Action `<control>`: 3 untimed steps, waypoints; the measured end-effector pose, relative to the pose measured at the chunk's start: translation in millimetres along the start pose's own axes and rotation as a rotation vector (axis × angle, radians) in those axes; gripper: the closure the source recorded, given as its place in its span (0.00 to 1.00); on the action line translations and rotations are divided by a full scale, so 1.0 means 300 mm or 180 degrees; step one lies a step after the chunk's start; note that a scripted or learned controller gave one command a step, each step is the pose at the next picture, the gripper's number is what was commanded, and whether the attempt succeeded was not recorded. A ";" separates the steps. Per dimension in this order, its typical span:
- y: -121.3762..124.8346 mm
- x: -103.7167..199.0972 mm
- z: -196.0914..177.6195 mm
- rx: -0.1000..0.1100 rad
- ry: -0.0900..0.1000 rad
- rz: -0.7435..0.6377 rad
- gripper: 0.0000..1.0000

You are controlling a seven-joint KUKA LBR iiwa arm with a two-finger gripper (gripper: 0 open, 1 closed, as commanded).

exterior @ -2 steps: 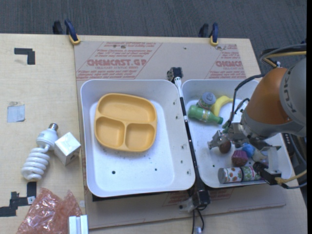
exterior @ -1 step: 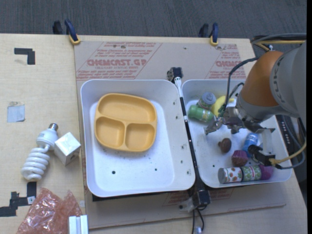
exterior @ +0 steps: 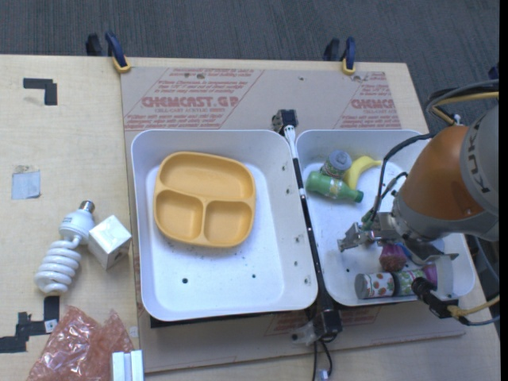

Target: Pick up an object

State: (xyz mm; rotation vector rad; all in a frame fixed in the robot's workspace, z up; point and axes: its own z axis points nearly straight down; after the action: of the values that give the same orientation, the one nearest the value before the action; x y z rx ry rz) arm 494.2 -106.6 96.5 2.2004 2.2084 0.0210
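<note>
The right bin (exterior: 337, 264) holds a green bottle (exterior: 329, 186), a yellow banana (exterior: 363, 167) and a small grey object (exterior: 340, 161) at its far end. A small can (exterior: 375, 285) with a red and white label lies on its side at the near end. A magenta object (exterior: 392, 256) sits just above the can, partly under the arm. My gripper (exterior: 363, 235) hangs low over the middle of this bin, left of the magenta object and above the can. The orange wrist band (exterior: 440, 181) hides the bin's right part.
The left bin (exterior: 230, 288) holds a yellow divided plate (exterior: 205, 199). On the bench to the left lie a spiral light bulb (exterior: 62, 252), a white cube (exterior: 109, 240) and a red mesh bag (exterior: 79, 344). A black divider (exterior: 302, 193) runs between the bins.
</note>
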 end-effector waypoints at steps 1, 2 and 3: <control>0.333 0.020 0.021 0.0082 0.0021 0.0004 0.00; -0.056 -0.042 0.012 0.0086 0.0031 0.0012 0.00; 0.100 0.143 -0.319 0.0077 0.0021 0.0009 0.00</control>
State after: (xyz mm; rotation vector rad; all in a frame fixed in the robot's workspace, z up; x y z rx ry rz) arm 521.4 -62.9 192.6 2.2191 2.2208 0.0014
